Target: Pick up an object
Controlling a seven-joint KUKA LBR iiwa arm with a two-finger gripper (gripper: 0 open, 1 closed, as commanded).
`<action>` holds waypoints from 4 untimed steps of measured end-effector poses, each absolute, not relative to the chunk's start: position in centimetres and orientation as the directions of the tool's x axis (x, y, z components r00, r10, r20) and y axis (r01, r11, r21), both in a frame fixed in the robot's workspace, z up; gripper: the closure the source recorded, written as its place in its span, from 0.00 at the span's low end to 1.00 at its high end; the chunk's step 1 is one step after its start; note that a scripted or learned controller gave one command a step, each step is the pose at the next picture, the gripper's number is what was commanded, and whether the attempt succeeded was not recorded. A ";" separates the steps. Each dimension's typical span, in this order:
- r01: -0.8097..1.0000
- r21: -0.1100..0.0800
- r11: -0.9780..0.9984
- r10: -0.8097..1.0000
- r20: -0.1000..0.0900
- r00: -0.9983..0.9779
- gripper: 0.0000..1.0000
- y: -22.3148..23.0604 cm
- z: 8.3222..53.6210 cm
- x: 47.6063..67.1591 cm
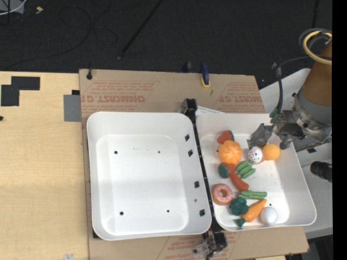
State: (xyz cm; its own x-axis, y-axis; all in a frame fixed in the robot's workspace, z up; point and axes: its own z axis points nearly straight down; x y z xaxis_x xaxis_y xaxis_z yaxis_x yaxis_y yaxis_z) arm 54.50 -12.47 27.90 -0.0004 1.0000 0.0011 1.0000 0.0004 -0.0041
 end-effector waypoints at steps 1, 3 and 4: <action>1.000 -0.003 -0.004 1.000 -0.001 0.004 0.00 -13.9 8.2 50.1; 1.000 -0.007 -0.002 1.000 0.003 0.002 0.00 -9.1 8.7 51.7; 1.000 -0.005 -0.010 1.000 0.002 0.010 1.00 -9.3 9.8 51.9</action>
